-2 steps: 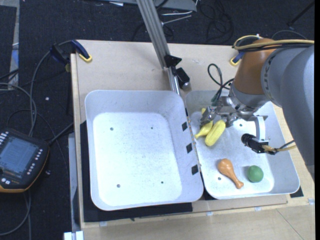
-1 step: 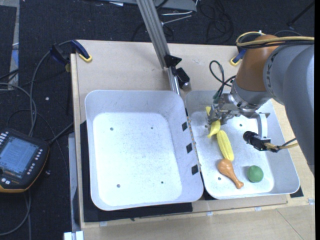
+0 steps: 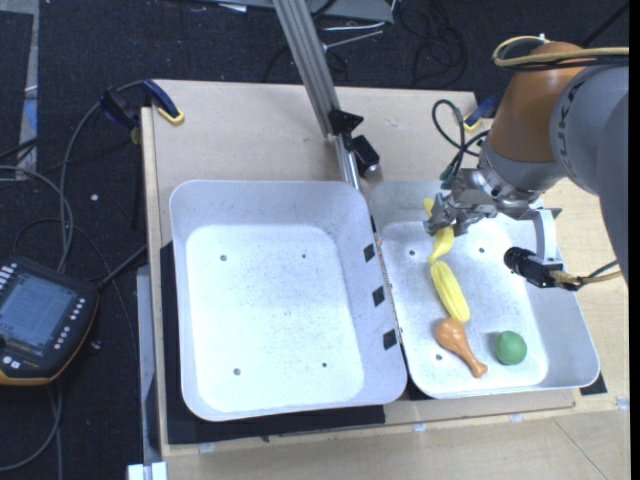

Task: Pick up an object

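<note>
Fingers of the gripper (image 3: 446, 224) point down into the right bin (image 3: 560, 313), and whether they are spread or closed I cannot tell from this slant. Their tips seem to touch the top end of the yellow corn cob (image 3: 448, 283). Below it lie an orange drumstick (image 3: 460, 345) and, near it, a green ball (image 3: 511, 347).

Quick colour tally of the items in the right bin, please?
Yellow: 2, a corn cob and a small yellow item by the gripper
Orange: 1, a drumstick
Green: 1, a ball
Total: 4
</note>
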`<state>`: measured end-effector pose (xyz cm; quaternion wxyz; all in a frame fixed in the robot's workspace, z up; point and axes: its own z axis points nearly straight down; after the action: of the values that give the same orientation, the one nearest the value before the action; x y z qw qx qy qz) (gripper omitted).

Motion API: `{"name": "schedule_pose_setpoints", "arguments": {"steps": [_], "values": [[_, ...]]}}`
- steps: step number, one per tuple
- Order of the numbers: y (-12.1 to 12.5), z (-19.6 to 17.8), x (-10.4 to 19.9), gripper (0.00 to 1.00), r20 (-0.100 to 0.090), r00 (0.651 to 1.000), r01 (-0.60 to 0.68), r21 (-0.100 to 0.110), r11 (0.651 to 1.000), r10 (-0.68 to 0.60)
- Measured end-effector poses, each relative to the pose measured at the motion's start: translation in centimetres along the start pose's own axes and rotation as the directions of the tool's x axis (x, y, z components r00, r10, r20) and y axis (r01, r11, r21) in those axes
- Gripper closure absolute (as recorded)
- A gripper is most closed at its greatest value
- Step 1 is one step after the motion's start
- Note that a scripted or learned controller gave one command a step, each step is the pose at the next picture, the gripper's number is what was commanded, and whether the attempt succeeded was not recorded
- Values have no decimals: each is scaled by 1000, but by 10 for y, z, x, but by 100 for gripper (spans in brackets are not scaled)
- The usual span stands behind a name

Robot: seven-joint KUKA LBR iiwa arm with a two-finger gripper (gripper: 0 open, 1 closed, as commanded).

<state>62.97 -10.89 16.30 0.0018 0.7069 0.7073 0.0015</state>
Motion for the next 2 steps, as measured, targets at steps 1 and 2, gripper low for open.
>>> {"name": "schedule_pose_setpoints", "arguments": {"steps": [1,2], "values": [[11,-54,-3,100,0,1000,0,0,1000,0],[12,-83,-3,100,0,1000,0,2,1000,0]]}}
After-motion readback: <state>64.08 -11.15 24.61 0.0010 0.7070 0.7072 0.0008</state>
